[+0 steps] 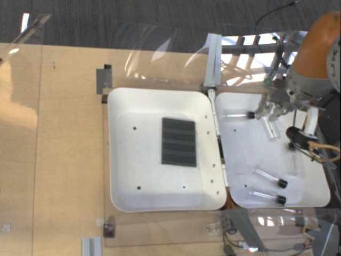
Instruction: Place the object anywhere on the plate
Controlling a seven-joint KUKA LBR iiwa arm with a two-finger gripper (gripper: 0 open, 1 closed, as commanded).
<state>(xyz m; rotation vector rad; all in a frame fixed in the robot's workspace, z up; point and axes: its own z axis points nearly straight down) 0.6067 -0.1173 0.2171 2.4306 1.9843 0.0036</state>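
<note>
Hovering over the right bin, the gripper stood above clear tubes; whether it was apart or together could not be told. Dark plate lay in the left bin.

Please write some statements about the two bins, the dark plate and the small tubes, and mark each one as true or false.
1. The dark ribbed plate lies in the left bin. True.
2. A clear tube already rests on the plate. False: nothing lies on the plate; the tubes are in the right bin.
3. Two black-capped tubes lie near the front of the right bin. True.
4. The pincer is over the left bin. False: it is over the rear part of the right bin.
5. Another tube with a dark cap lies near the rear of the right bin. True.
</note>
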